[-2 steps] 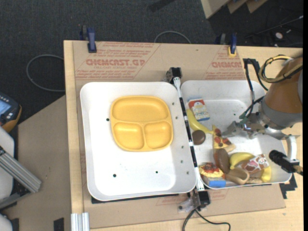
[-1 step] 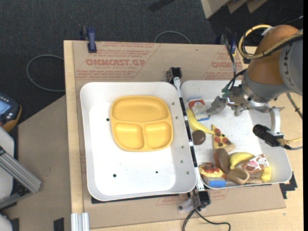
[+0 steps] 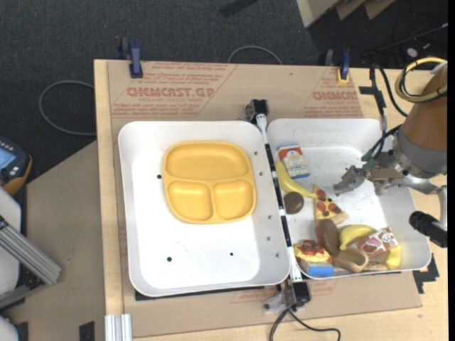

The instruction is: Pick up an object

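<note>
The right bin (image 3: 355, 130) holds a heap of toy food. A white, blue and red milk carton (image 3: 293, 160) lies at its back left, with a yellow banana (image 3: 290, 183) and a brown round piece (image 3: 293, 202) just in front of it. Nearer the front are a pizza slice (image 3: 328, 207), a brown sausage (image 3: 328, 236), a second yellow banana (image 3: 355, 234), a red and white packet (image 3: 377, 243), a burger (image 3: 310, 251) and a blue block (image 3: 320, 270). My gripper (image 3: 344, 180) hovers over the bin's middle right, open and holding nothing, just right of the pizza slice.
The left bin (image 3: 142, 226) carries a yellow three-part plate (image 3: 210, 180). A black clamp (image 3: 257, 109) sits where the bins meet at the back. The arm's orange band (image 3: 426, 123) rises at the right, and cables (image 3: 419, 73) hang there.
</note>
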Available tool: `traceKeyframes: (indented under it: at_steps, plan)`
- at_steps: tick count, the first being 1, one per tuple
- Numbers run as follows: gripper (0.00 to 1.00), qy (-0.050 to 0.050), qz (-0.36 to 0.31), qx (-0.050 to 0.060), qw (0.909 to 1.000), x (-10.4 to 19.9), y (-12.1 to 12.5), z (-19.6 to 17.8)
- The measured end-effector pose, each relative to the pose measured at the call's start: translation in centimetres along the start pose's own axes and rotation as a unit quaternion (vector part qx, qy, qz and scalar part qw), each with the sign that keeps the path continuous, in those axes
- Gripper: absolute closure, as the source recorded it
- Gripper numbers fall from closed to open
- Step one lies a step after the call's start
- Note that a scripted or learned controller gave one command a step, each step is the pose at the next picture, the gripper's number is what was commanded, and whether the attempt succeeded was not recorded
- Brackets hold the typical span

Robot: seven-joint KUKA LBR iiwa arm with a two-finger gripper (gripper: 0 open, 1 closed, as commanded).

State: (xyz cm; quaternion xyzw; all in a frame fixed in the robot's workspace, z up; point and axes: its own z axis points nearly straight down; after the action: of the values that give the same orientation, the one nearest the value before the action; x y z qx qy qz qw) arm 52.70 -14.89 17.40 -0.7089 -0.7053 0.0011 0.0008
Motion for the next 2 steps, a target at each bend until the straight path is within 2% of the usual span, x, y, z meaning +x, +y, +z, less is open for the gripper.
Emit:
traceKeyframes:
  at_steps: [1, 2]
  plan:
    - [0.00, 0.001, -0.003, 0.001, 1.0000, 2.3, -2.8, 9.4]
    - [1.00, 0.000, -0.002, -0.003, 1.0000, 2.1, -2.5, 7.9]
